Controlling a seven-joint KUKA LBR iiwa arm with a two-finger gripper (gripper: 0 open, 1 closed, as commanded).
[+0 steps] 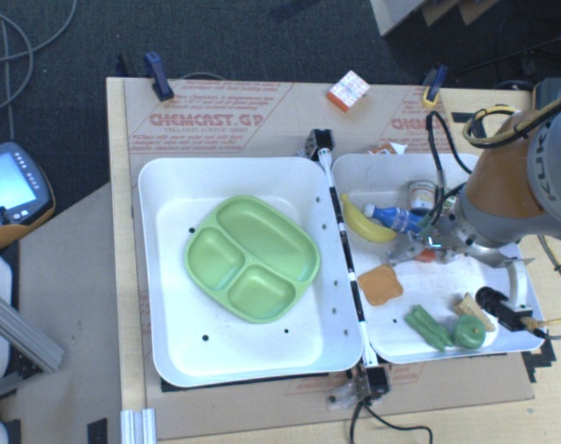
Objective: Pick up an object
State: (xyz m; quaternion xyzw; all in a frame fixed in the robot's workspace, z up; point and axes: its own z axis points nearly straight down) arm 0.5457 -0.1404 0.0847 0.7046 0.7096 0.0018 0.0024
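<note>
Two white bins sit side by side: the left bin (169, 340) holds one green divided plate (253, 257). In the right bin (392, 169) lie one yellow banana (366, 227), a brown cracker-like piece (381, 286) and a green toy (442, 329). The gripper (427, 240) hangs just beside the banana; I cannot tell its opening.

Two white bins (160, 276) (392, 169) are carried side by side on the counter (234, 118); a small box (348, 90) lies behind them.

Divided plate (253, 258) in the left bin (160, 202). Banana (366, 225), slice of bread (381, 286) and pickle (429, 328) in the right bin (392, 349), banana behind, pickle in front.
</note>
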